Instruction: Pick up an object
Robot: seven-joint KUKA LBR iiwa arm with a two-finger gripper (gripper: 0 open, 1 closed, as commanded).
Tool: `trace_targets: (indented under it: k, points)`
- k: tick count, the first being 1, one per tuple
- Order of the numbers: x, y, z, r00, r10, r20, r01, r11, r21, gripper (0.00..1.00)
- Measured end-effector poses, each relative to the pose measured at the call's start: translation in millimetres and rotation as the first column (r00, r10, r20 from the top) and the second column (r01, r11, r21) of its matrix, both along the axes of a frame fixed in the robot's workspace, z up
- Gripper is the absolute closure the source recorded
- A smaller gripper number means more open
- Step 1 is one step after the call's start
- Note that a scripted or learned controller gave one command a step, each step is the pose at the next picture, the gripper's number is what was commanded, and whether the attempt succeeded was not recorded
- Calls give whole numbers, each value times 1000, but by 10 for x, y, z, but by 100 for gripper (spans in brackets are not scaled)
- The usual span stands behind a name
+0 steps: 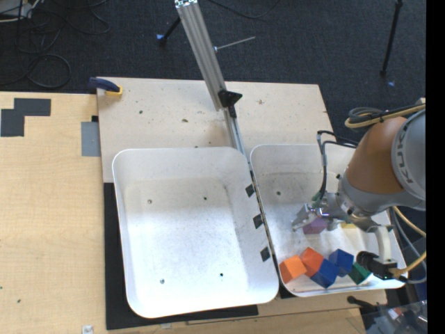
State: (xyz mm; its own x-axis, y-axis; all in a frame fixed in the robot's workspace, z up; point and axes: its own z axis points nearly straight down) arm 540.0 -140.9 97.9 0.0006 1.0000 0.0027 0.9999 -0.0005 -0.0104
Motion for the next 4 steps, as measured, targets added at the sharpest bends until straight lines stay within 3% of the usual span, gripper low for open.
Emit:
trace_targets:
  k: [1,2,3,4]
  points:
    - [3,-3,-54,1000,-3,8,3,1000,-2,0]
    - [-6,-15,40,1000,-9,5,9,1000,1,100]
    - [64,-66,635,1000,2,12,-2,1000,-3,100]
    - [-16,-107,1207,1000,0,13,0,1000,-3,100]
